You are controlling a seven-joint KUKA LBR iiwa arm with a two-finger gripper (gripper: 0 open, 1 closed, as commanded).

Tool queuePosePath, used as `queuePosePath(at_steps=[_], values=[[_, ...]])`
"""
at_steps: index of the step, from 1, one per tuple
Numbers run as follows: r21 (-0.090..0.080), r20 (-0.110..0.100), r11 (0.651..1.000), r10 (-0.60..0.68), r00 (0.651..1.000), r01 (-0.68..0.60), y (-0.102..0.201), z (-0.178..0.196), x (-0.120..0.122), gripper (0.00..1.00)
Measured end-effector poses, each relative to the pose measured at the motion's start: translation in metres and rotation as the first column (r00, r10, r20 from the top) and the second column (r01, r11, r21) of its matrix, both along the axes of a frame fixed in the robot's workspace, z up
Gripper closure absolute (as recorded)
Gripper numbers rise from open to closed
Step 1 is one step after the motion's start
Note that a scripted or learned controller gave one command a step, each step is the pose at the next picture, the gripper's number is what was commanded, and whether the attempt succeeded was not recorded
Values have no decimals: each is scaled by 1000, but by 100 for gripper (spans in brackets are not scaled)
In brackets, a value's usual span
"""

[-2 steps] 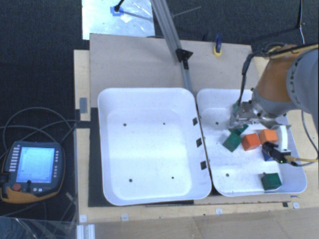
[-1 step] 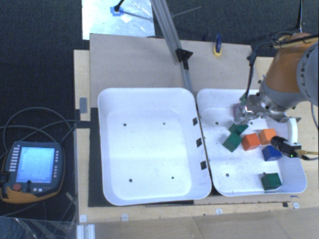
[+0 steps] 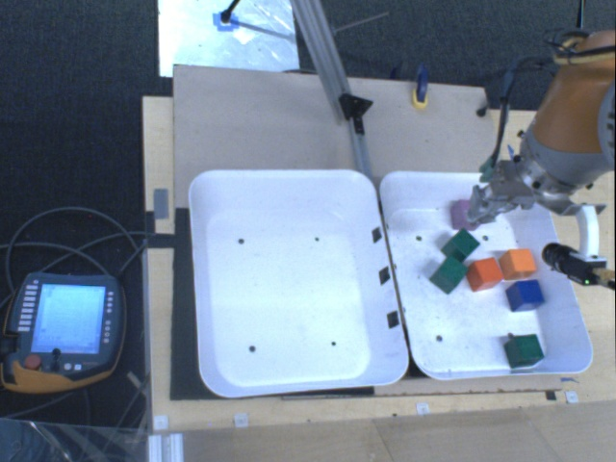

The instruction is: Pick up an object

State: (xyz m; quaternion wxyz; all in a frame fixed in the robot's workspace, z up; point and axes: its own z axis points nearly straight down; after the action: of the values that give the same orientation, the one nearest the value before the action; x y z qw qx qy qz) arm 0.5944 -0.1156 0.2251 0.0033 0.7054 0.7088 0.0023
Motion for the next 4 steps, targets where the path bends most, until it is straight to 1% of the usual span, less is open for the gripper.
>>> queuePosePath(at_steps=[1, 2, 3, 4], values=[[0, -5, 1000, 0, 1000, 0, 0, -4, 1, 100], [4, -6, 1000, 5, 1000, -5, 53, 9, -12, 100], [4, -8, 1000, 5, 1000, -5, 103, -1, -28, 100], [4, -7, 1000, 6, 1000, -6, 153, 8, -49, 100]])
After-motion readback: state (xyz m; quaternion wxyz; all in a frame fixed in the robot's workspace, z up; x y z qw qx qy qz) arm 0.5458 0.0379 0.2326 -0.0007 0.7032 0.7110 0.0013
